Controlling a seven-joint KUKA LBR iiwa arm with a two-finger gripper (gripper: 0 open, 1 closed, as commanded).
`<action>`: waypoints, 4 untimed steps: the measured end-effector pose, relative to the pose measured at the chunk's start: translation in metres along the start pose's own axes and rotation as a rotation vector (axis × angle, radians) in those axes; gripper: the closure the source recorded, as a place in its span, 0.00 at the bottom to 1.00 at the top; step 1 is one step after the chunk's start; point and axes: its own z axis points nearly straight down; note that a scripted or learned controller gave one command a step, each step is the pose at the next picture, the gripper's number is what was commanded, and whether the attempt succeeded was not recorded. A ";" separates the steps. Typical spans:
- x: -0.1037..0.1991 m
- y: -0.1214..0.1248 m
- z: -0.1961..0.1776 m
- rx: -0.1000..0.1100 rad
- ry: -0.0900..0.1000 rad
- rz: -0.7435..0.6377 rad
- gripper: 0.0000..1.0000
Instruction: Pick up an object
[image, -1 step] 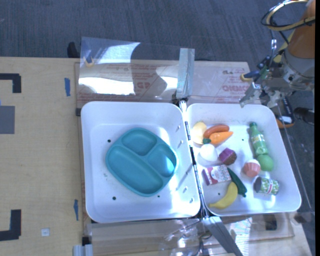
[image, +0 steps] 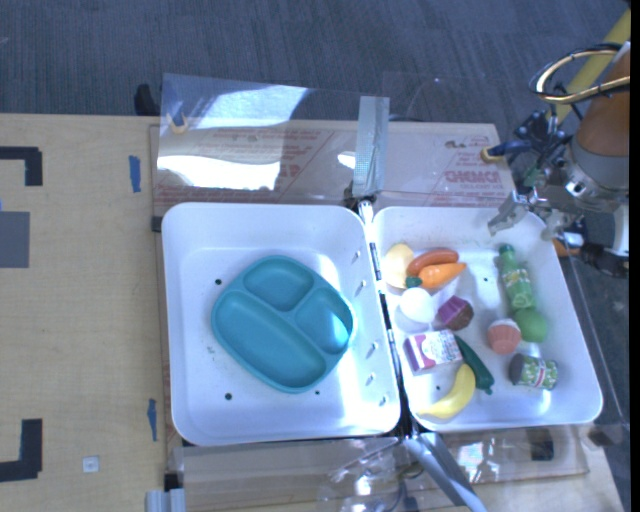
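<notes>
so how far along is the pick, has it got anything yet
Nothing looks picked yet. The toy food, such as the banana, carrot and green bottle, all lies in the right bin. The gripper sits at that bin's far right corner with nothing visibly held, so the approach is in hand. Descending, grasping and lifting an object are all left. The left bin holds a blue divided plate.
</notes>
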 end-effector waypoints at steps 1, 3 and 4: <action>0.002 -0.004 0.008 -0.014 -0.004 -0.050 0.00; 0.002 -0.013 0.013 -0.035 -0.008 -0.115 0.00; 0.002 -0.013 0.013 -0.036 -0.008 -0.115 0.00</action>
